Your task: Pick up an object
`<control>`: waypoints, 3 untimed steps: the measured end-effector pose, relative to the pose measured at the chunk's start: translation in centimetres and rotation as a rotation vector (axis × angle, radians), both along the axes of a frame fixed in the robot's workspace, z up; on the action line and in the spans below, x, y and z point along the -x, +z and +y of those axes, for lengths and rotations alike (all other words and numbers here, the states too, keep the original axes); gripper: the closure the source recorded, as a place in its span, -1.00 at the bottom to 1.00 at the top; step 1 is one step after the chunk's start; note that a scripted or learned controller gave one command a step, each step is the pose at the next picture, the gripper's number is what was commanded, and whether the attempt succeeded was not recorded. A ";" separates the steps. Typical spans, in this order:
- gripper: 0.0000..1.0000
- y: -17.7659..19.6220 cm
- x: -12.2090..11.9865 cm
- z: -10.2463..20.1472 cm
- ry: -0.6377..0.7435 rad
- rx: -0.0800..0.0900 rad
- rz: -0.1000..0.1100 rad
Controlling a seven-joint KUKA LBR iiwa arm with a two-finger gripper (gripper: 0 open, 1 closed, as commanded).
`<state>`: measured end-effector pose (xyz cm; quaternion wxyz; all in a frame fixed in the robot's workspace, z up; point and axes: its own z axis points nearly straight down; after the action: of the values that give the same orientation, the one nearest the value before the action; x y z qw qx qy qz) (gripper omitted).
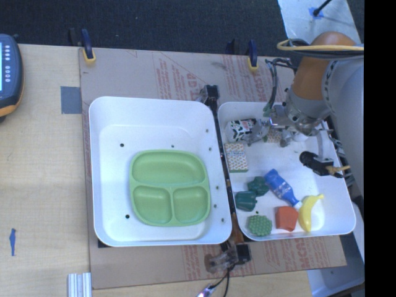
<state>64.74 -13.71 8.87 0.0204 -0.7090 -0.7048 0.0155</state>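
Nearest the lens, along the near wall of the right bin, lie a green knobbly disc, an orange-red block and a yellow toy banana. Behind them are a blue bottle-shaped toy and two dark green pieces, close together. The gripper sits low at the far end of this bin. Whether it is released or clenched cannot be told, and no object is seen in its grasp.

The task names no particular object. The closest candidate is a black-and-white patterned item just beside the gripper, in the far corner next to the wall shared with the left bin. A flat patterned card lies near it along that wall. The left bin holds only a green divided plate.

Likely failures:
- The corner walls may block one side of the gripper, so that it closes on nothing.
- A push may slide the item along the wall instead of trapping it.
- The flat card probably offers no edge to pinch.
- Among the clustered toys, a descent may land on a neighbour.

Writing: the cardboard sheet under the bins carries red print, too small and faint to read. The handheld unit at the left edge shows rows of lit marks, none legible. No brand is discernible.
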 end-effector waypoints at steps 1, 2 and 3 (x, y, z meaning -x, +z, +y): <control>-1.00 10.6 9.3 6.4 0.012 0.003 -0.041; -1.00 0.0 9.3 2.2 0.007 0.004 -0.046; -1.00 0.3 14.1 3.4 0.011 0.006 -0.044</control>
<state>50.68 -10.31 9.15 0.0027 -0.7054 -0.7088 0.0022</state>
